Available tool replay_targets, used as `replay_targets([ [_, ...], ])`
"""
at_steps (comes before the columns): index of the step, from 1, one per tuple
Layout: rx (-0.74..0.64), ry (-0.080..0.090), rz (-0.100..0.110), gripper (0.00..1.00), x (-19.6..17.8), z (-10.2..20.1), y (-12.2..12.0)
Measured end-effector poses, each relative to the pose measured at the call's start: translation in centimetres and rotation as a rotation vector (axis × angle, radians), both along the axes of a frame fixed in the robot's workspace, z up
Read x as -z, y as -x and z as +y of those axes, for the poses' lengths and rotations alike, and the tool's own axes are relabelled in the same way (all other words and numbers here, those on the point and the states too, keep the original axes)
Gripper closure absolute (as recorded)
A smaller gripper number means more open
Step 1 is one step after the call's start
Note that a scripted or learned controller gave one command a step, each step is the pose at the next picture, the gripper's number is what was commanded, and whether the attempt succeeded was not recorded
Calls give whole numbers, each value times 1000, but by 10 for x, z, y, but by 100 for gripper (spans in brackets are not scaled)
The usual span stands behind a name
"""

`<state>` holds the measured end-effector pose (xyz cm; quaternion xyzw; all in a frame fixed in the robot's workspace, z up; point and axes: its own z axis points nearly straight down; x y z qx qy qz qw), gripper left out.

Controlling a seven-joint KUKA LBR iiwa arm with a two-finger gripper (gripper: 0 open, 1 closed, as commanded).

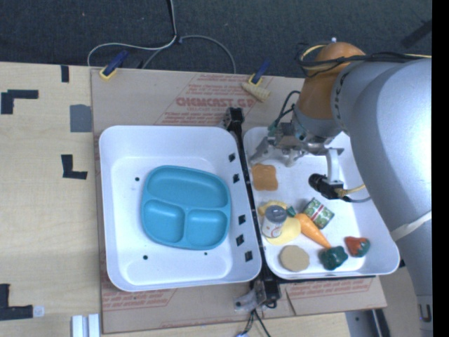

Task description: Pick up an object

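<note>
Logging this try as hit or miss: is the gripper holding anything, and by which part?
Cannot be told: the gripper hangs over the right bin, its tip too blurred.

Floor: we see dark grey carpet (84, 12) across the top, speckled weave.
Bench: our light wood top (42, 209) carries black tape marks (21, 98) and a grey patch (81, 117) on the left.
Underlay: we have a brown cardboard sheet (203, 100) with red print lying on the bench, held by two clamps at its far edge, one with a yellow jaw (112, 66), one blue-handled (258, 81).
Cable: we trace a white cable (172, 27) looping over the carpet down to the cardboard's far edge.
Light: we read it as even and diffuse, with soft shadows.
</note>
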<state>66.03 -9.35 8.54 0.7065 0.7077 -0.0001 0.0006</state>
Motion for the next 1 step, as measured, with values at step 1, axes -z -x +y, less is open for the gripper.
replay_targets([
  [1, 1, 1, -3, 0, -1, -6, 27],
])
